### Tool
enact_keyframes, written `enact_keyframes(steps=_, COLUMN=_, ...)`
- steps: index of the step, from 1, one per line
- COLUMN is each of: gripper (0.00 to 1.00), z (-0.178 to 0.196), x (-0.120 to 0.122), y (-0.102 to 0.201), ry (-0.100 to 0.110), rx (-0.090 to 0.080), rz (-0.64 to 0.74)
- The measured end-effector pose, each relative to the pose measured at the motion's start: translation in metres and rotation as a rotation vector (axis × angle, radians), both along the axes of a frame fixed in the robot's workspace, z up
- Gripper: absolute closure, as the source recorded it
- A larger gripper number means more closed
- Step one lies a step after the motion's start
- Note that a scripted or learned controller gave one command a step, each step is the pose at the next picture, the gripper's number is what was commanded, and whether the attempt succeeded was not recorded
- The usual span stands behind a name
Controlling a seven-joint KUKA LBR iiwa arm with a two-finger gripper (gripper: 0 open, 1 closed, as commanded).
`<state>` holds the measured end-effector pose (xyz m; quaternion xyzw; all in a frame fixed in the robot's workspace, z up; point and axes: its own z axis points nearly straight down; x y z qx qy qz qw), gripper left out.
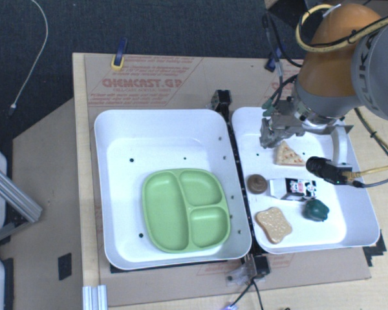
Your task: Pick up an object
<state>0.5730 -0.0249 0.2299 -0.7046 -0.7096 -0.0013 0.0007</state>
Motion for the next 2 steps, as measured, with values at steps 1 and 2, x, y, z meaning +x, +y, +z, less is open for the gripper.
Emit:
enact_keyframes(steps=1, gripper=1.00, z=-0.005, x=-0.012, y=0.063, ry=0.004, rx=0.000, rz=0.000)
enact_keyframes(steps=2, gripper=1.00, z=-0.012, x=-0.012, y=0.116, ry=0.003, rx=-0.001, rz=-0.001)
